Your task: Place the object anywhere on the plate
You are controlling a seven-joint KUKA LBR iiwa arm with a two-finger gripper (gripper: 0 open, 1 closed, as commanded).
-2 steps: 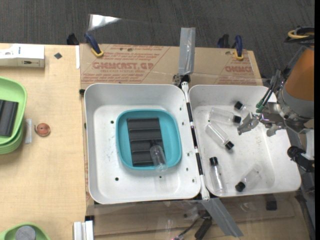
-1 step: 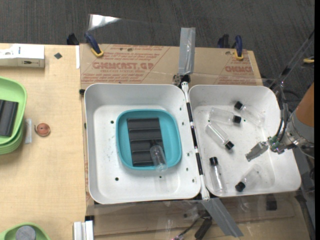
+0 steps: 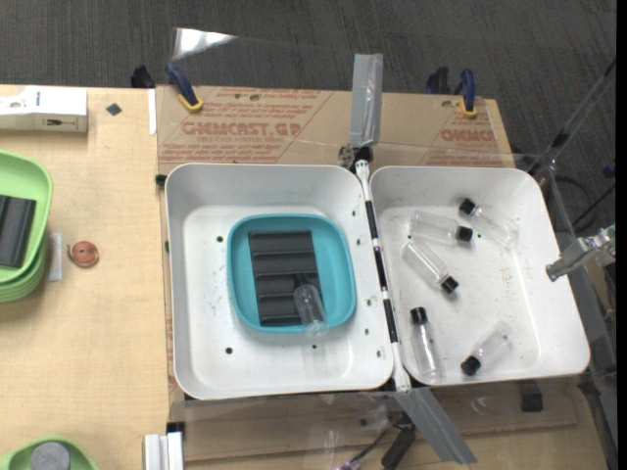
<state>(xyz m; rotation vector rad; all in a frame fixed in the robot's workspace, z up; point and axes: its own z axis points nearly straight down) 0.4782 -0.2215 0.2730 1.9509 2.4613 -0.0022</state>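
Camera view: a clear vial (image 3: 310, 305) lay on the teal plate (image 3: 240, 262) in the left bin (image 3: 196, 360). It rested at the plate's near right corner, partly on a dark ribbed insert (image 3: 279, 262) and partly on the teal rim. The plate sat near the middle of that bin, clear of the walls.

The gripper (image 3: 580, 257) showed as a grey metal piece at the far right, over the outer rim of the right bin (image 3: 549, 355) and well apart from the plate. Whether it was open or closed could not be told, and nothing was seen in its grasp.

Five more black-capped vials (image 3: 429, 265) lay scattered in the right bin, none touching the gripper.

Behind both bins stood a cardboard sheet (image 3: 245, 125), held by clamps (image 3: 182, 88). A green dish (image 3: 29, 189) sat on the bench (image 3: 98, 360) to the left.
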